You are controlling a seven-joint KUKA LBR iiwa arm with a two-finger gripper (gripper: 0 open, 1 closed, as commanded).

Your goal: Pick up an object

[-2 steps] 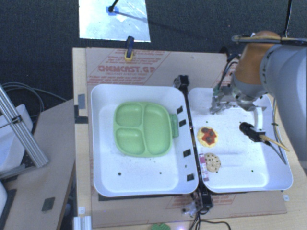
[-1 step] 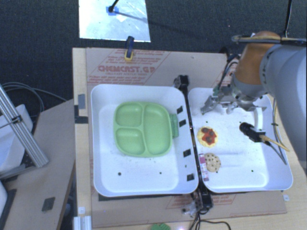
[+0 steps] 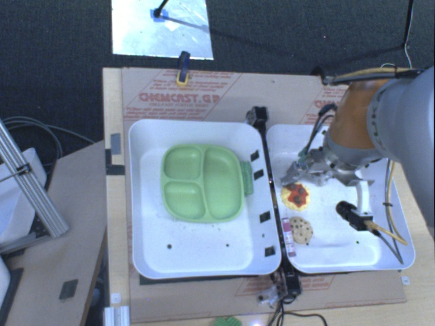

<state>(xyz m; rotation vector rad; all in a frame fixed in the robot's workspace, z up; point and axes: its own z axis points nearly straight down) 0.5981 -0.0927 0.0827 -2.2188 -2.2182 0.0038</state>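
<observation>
My gripper [image 3: 297,176] hangs low over the left part of the right bin [image 3: 340,257], directly above a small red and yellow pizza-like toy [image 3: 297,196]. The toy lies flat on the bin floor just below the fingertips. A round cookie with dark chips [image 3: 301,230] lies a little nearer the front edge, apart from the gripper. Nothing shows between the gripper and the toy that tells of a hold.
The left bin [image 3: 153,250] holds a green divided tray [image 3: 203,183]. Black clips line the divider [image 3: 266,182] between the bins. A thin pink-edged strip [image 3: 288,235] lies by the divider next to the cookie. The grey arm with its orange band [image 3: 357,117] enters from the right.
</observation>
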